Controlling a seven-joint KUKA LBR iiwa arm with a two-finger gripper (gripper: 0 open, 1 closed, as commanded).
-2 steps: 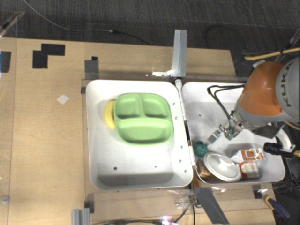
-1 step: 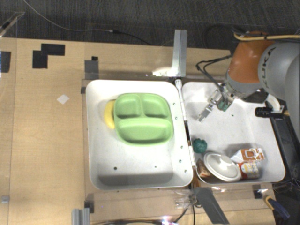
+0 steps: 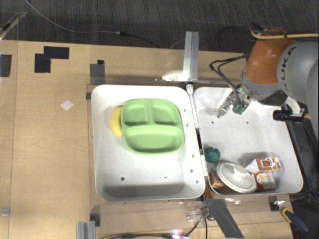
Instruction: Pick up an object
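From my remote station, I saw the arm (image 3: 279, 66) reach in from the right, its tool (image 3: 230, 105) poised over the upper left part of the right bin (image 3: 259, 128). I could not tell whether the tool was apart or together; nothing showed clamped in it.

The objects for picking lay along the near edge of that bin. A small carton (image 3: 266, 164) with an orange-and-white printed face sat by the right corner; its print was too small for me to read. Just below it lay a red can (image 3: 265, 181) on its side, its label likewise unreadable. Touching the can on the left was a round silver lid (image 3: 235, 177) with a knob at its centre, resting tilted in the bin's lower left corner. A dark teal lump (image 3: 213, 154), rounded and uneven, sat just above the lid against the bin's left wall. All four were well apart from the tool.

In the left bin (image 3: 144, 183) lay a green divided tray (image 3: 151, 125) with three compartments, and a yellow object (image 3: 116, 122) peeked out from under its left rim. Both bins rested on the wooden counter (image 3: 45, 148).
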